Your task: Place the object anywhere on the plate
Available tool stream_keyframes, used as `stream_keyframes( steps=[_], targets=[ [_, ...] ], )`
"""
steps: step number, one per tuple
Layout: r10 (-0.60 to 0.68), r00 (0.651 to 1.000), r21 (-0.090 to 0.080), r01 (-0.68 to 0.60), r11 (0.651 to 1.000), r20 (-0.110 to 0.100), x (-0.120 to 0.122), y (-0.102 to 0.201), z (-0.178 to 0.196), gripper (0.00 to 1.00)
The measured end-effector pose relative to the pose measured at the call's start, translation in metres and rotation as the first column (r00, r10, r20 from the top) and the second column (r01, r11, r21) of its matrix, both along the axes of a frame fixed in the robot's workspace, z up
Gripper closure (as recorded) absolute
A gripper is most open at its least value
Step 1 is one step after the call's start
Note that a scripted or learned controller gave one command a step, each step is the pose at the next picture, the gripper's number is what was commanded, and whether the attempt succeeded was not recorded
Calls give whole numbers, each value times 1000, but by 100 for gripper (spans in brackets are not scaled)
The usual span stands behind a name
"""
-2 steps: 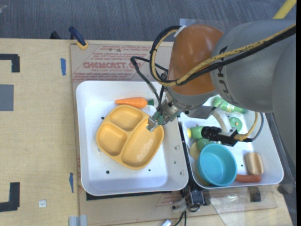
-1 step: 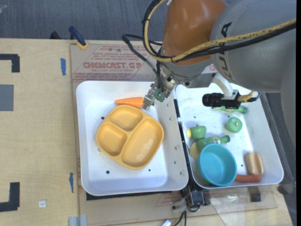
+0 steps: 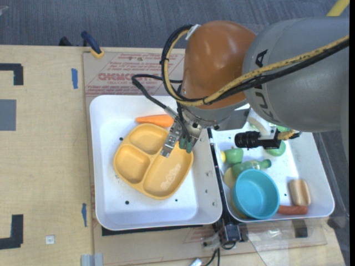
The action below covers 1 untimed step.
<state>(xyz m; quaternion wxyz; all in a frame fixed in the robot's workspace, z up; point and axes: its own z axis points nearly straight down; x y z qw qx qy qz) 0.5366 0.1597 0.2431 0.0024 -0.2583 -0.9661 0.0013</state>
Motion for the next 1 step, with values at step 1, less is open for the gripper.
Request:
stream_keyframes(
  steps=[1],
  targets=[
    [-1,1000,0,1,1000,1,0,0,0,0]
  ],
)
